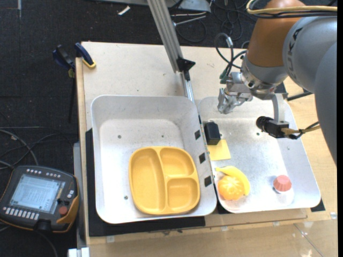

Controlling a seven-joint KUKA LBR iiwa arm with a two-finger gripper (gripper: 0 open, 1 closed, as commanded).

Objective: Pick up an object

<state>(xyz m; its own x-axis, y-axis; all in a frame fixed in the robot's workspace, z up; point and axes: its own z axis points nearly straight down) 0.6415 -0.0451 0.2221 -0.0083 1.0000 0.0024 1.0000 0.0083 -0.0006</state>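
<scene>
A: Bins?
B: Left bin (107, 116): yellow divided tray (163, 180), near-centre. Right bin (300, 165): orange (231, 188) w/ banana (238, 174) at near-left corner, yellow card (219, 150), small pink-capped item (282, 184) near-right.
A: Gripper?
B: Gripper (228, 105) over right bin's far edge; can't tell its state. Bin's mid floor bare.

Evenly and brightly lit from overhead, with no harsh glare. Soft, short shadows under the yellow three-compartment plastic plate (163, 187), falling toward the near edge of the left shallow white bin (107, 122). Faint sheen on the plate's raised rims. Mild highlight on the rounded orange band (273, 31) of the grey arm, far right of the plate. Dark carpeted floor (37, 25) left of the plate nearly black, little detail. Pale wooden bench (134, 63) behind the plate slightly washed out. Moderately sharp overall, somewhat grainy; small items in the right white bin (268, 154) soft-edged. Slight slant to straight lines, no strong edge distortion.
</scene>
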